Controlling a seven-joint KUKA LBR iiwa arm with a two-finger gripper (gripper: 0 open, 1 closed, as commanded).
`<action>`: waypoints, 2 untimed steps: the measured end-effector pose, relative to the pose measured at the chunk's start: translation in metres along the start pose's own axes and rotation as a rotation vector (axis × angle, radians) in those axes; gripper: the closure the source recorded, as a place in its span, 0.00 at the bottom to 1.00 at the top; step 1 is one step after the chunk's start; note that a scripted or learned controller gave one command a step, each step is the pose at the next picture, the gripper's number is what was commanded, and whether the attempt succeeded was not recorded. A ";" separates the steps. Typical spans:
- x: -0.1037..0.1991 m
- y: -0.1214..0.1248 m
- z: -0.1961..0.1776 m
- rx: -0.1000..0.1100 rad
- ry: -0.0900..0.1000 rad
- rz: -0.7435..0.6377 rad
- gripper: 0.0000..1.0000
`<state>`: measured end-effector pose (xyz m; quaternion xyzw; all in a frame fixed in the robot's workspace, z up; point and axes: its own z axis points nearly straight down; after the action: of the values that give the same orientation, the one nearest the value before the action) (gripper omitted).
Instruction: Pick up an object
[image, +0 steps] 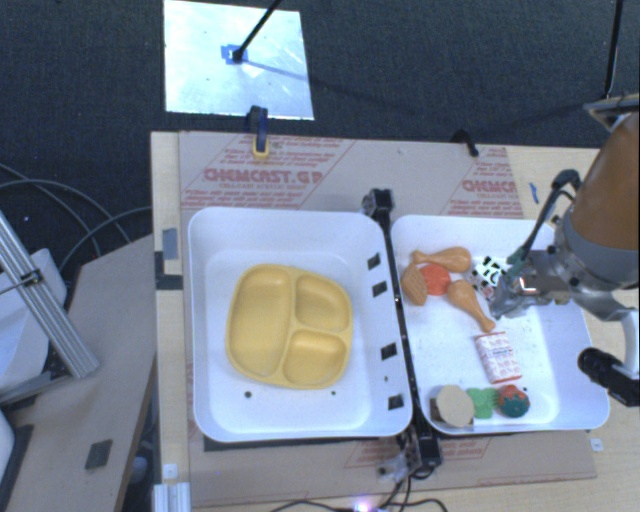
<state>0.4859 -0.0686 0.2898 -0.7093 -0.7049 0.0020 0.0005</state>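
Over the right bin (570, 400), the tool (503, 297) hovers low beside a black-and-white die (489, 270) and a toy drumstick (468, 301); its opening I cannot tell. Approach step: next it must settle around one object and close.

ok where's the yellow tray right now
The yellow tray lies in the middle of the left bin, across the divider from the toy food in the right bin.
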 end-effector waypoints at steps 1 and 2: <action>0.082 0.001 0.032 -0.003 0.005 -0.018 1.00; -0.057 0.000 0.065 -0.003 -0.003 0.006 1.00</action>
<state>0.4856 -0.1256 0.2247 -0.7116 -0.7026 0.0020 -0.0018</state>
